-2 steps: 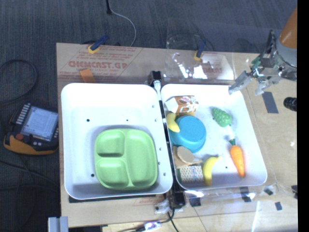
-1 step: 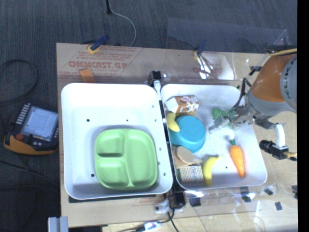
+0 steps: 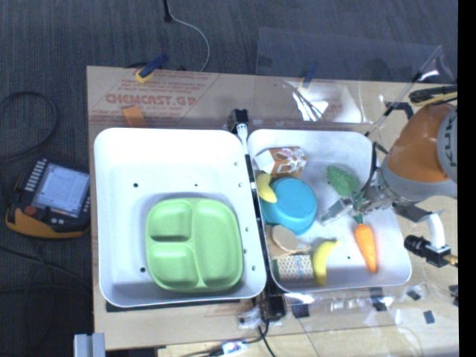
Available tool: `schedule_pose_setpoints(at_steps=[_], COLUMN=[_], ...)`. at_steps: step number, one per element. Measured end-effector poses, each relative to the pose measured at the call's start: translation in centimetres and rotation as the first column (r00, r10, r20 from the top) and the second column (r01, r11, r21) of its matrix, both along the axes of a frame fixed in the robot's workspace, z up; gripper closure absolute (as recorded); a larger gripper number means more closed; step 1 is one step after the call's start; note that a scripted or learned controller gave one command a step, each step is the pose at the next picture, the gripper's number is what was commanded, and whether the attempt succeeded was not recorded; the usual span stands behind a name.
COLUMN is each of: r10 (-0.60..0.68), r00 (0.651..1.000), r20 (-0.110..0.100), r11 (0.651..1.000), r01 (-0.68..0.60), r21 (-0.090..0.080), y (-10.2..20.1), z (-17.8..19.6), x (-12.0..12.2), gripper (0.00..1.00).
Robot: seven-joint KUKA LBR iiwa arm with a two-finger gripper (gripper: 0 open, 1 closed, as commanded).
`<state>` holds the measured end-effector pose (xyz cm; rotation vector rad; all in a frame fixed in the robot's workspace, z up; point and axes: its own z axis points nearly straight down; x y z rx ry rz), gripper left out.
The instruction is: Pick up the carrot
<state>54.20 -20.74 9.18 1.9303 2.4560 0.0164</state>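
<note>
- Bench bears two white bins side by side: left bin (image 3: 119, 162) and right bin (image 3: 349, 143), their inner walls touching along the middle.
- Left bin holds a green divided plate (image 3: 195, 244), three compartments, lying flat toward the near side of the bin floor.
- Carrot (image 3: 365, 247) lies in the right bin, near its right wall and toward the near edge. Orange body, thick end up by the green top, tip pointing toward the near rim. It rests on the bin floor, clear of the other items.
- Arm enters from the right; orange band (image 3: 420, 151) sits over the right bin's right rim.
- Gripper (image 3: 349, 203) is low in the right bin, just above and left of the carrot's leafy end, between it and the blue bowl (image 3: 293, 203). One metal finger (image 3: 332, 210) points toward the bowl. Whether the jaws are spread or pressed together, I cannot tell from this angle; nothing is visibly pinched between them.
- Green leafy item (image 3: 342, 178) lies just beyond the gripper.
- Blue bowl sits mid-bin, a yellow piece (image 3: 265, 187) against its left side.
- Banana (image 3: 322, 257) lies near the near wall, left of the carrot and well apart from it.
- Handheld pendant (image 3: 50, 199) lies on the carpet left of the bench.
</note>
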Motion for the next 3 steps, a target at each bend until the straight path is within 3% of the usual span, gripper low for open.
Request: schedule_pose_setpoints(at_steps=[1, 2, 3], r10=[0.018, 0.016, -0.226], r00=[1.0, 1.0, 0.974], r20=[0.002, 0.006, -0.016], r11=[1.0, 1.0, 0.974], r01=[-0.018, -0.016, 0.227], r21=[0.002, -0.004, 0.004], y=[-0.2, -0.4, 6.1], z=[0.1, 1.1, 5.4], x=[-4.0, -3.8, -5.5], gripper=[0.0, 1.0, 1.0])
